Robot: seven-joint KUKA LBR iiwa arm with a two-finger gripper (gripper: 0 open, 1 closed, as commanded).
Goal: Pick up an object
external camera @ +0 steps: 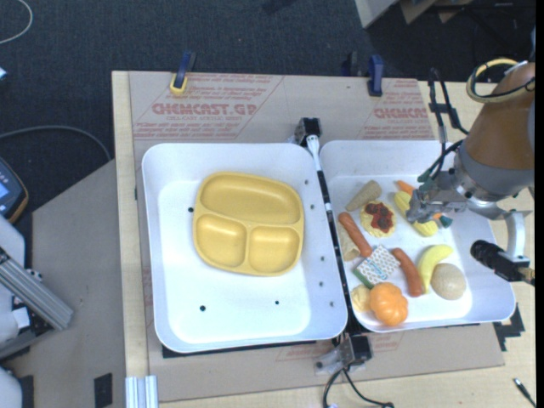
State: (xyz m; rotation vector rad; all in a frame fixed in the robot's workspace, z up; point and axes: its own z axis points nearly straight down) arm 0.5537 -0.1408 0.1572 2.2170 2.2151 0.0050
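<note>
A: Corn cob (422, 224), yellow, right bin (484, 308), sits right under the gripper (431, 206). Gripper state?

B: Can't tell whether it's released or clenched, the wrist hides that. Gripper is low over the right bin's far right part, on top of the corn cob, and whether it grasps the cob is unclear. Grey arm (497, 138) with the orange band comes in from the right.

A: Next outward?

B: Small orange carrot piece (405, 187) just left of the gripper, far side. Pizza slice (378, 218) with red topping left of the corn cob, close to it. Tan bread wedge (362, 196) beyond that, further left and farther back.

A: Nearer stuff?

B: Banana (434, 258) nearer than the corn cob, touching a brownish potato (449, 281) on its near right. Two red sausages: one (354, 233) left of the pizza slice, tilted, the other (410, 271) just left of the banana. Checkered green-white packet (377, 267) between the two sausages. Orange fruit (388, 303) at the near edge, nearest thing to the camera in that bin.

A: Left bin?

B: Left bin (170, 270) has a yellow divided plate (248, 223), three compartments, lying flat toward the far middle. The bins touch along the middle edge.

A: Surroundings?

B: Both bins sit on a cardboard-covered desk (246, 109). Yellow clamp (180, 78) at far left edge, blue clamp (375, 75) at far right.
</note>
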